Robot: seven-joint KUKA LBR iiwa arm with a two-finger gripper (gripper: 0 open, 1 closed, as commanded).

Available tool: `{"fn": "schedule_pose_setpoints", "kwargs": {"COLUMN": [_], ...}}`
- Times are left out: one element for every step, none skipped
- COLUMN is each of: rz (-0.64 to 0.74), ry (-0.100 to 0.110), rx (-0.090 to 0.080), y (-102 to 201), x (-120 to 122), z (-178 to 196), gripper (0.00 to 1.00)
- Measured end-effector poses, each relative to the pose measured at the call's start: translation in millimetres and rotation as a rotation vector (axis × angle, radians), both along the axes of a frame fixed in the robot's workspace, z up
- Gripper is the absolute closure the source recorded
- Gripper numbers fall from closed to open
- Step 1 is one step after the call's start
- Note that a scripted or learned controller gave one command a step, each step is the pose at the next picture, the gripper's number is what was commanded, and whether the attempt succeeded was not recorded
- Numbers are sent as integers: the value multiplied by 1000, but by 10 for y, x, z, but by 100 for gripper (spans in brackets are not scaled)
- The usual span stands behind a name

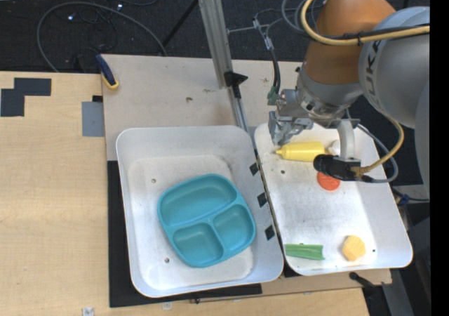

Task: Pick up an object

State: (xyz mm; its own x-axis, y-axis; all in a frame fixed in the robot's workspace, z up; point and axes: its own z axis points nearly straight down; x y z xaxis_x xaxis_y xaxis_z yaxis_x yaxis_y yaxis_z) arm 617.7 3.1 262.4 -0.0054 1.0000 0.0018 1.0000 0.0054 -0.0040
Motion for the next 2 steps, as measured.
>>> {"fn": "schedule_pose_setpoints", "kwargs": {"rz": [0, -1], "ry": [1, 2], "rx": [-1, -1], "y": [574, 1061], "x": [-112, -68], "z": [-51, -225], "gripper": [100, 100]}}
